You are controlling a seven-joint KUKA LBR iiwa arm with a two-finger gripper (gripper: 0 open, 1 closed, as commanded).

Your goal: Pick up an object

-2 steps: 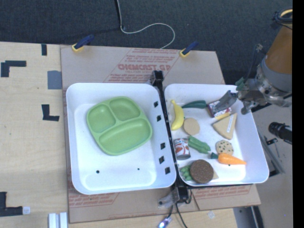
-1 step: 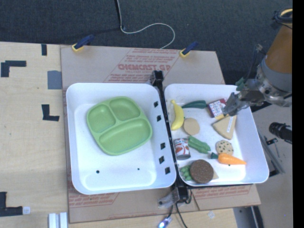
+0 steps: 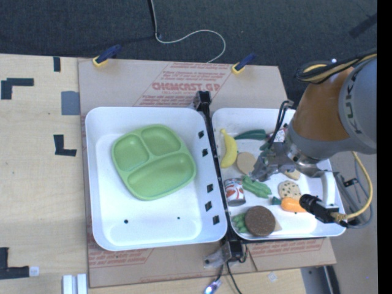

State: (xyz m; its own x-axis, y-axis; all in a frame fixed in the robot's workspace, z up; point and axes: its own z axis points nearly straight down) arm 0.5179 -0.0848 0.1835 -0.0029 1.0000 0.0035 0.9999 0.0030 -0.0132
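My gripper [image 3: 262,171] hangs low over the middle of the right bin [image 3: 318,230], its dark fingers pointing down-left just above a green pepper-like toy [image 3: 256,187]. Around it lie a yellow banana [image 3: 229,148], a tan round cookie [image 3: 246,162], a small red-and-white can [image 3: 234,192], a brown burger patty [image 3: 260,220] on green leaves, a spotted cracker [image 3: 289,189], an orange carrot piece [image 3: 293,205] and a green bean-like piece [image 3: 251,135]. I see nothing clearly held between the fingers.
The left bin [image 3: 98,164] holds a green three-compartment plate [image 3: 153,161]. A black divider clip strip [image 3: 211,164] runs between the bins. The orange-banded arm [image 3: 324,115] covers the right bin's right part. A cable [image 3: 184,38] lies beyond the bins.
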